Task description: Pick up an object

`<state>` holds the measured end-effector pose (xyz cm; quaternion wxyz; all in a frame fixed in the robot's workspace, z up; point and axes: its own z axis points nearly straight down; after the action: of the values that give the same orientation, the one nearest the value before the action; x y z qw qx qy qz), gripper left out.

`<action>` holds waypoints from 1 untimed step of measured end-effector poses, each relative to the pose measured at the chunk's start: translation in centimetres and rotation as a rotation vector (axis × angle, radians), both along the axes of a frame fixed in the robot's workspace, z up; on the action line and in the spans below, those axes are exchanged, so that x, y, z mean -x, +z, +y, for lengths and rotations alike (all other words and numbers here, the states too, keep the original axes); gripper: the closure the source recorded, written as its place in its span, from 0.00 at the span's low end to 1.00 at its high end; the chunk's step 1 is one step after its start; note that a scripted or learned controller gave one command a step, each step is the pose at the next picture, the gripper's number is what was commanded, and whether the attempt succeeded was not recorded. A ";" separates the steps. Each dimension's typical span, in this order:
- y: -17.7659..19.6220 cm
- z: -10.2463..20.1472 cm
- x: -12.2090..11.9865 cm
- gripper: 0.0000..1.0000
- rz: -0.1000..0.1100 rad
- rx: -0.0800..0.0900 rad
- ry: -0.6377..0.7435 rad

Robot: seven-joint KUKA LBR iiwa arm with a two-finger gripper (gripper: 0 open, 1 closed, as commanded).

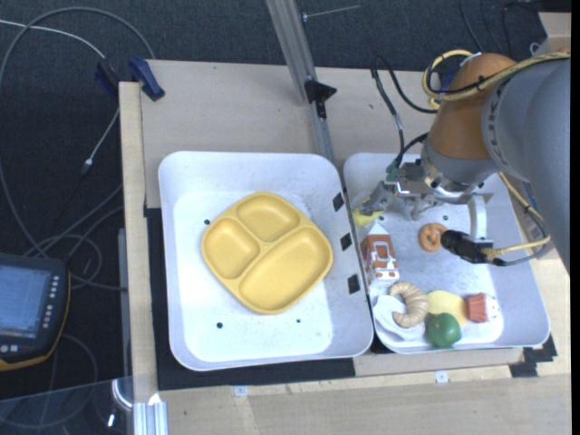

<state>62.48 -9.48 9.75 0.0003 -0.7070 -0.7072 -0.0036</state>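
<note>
My gripper (410,196) hangs low over the far left part of the right bin (517,279). A small yellow item (367,215) lies just left of it, by the bin wall. A red and white carton (379,252) lies in front of the gripper. An orange donut-like piece (431,236) sits to the gripper's front right. At the bin's front lie a croissant (408,303), a yellow lemon (445,302), a green fruit (442,331) and a red and white piece (478,308), the first three resting on a white plate (390,324).
The left bin (181,243) holds a yellow divided plate (266,252). A metal post (294,34) rises behind the bins. Black clips line the wall between the two bins. Cables and a pendant lie off the bench at left.
</note>
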 end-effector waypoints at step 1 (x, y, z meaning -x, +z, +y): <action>1.4 0.0 -0.2 1.00 -0.007 0.002 0.002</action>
<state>62.66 -9.49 11.16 -0.0027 -0.7064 -0.7077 -0.0054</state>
